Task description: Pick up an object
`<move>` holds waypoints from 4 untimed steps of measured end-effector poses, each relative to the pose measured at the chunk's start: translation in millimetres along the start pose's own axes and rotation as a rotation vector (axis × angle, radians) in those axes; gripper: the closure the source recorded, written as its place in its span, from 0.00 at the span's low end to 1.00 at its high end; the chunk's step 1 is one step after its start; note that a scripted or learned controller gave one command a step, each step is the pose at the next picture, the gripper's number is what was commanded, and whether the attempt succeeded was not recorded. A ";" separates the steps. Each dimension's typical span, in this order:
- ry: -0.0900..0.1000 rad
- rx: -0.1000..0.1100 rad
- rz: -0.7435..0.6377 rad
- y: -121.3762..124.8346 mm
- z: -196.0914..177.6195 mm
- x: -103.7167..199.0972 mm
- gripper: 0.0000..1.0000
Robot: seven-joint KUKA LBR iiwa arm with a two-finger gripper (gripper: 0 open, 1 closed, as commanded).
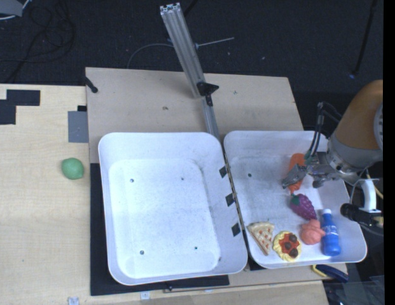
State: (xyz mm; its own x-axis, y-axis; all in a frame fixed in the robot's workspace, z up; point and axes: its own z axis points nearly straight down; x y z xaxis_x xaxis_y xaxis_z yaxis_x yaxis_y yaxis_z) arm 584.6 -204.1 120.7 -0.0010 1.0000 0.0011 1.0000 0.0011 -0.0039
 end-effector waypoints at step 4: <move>-0.002 -0.006 0.002 -1.7 -147.3 -2.8 1.00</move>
State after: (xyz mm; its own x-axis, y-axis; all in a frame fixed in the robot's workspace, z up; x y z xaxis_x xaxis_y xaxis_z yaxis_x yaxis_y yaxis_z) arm 583.5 -207.0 268.0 0.0005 1.0000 -0.0006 1.0000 -0.0005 0.0022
